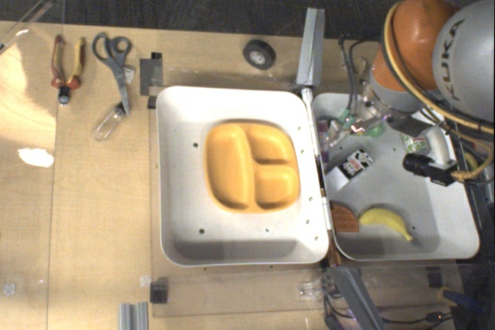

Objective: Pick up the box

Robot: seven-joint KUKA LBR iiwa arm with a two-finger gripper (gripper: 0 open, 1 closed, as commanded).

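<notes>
Gripper (357,122) low over my right bin's (456,247) far corner, finger state I cannot tell, small box (356,163) nearby, banana (387,222) at front.

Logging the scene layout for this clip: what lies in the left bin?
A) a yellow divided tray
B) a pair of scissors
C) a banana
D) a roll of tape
A: the yellow divided tray lies in the middle of the left bin, while the banana lies in the right bin and the scissors and roll of tape rest on the bench.
</notes>
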